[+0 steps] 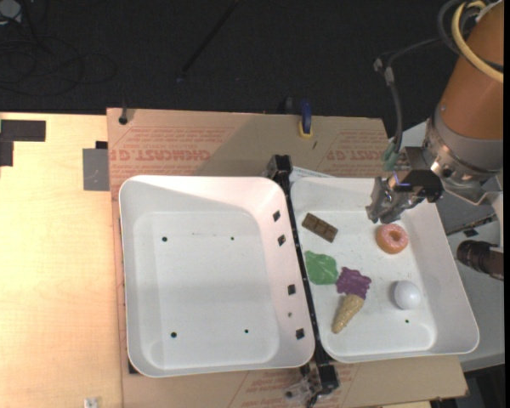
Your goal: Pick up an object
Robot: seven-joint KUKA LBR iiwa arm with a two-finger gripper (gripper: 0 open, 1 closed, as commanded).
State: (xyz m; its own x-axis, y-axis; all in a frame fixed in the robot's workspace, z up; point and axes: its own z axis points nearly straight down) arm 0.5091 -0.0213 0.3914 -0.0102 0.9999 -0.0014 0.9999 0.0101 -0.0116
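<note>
Right bin (459, 313), glossy white plastic, holds a flat brown chocolate-bar piece (319, 226) with its long axis running far-left to near-right, a crinkly green leaf-like piece (320, 268), a cone (348, 304) with purple scoop pointing near-left at its waffle tip, a smooth white ball (405, 294) and a pink ring doughnut (392, 239) lying flat. Pincer (382, 211) hangs over the far part of that bin, just far-left of the doughnut; can't tell how it's set, nothing visibly pinched. Left bin (140, 270) sits on brown cardboard (195, 147) over the pale wood bench (42, 270).
</note>
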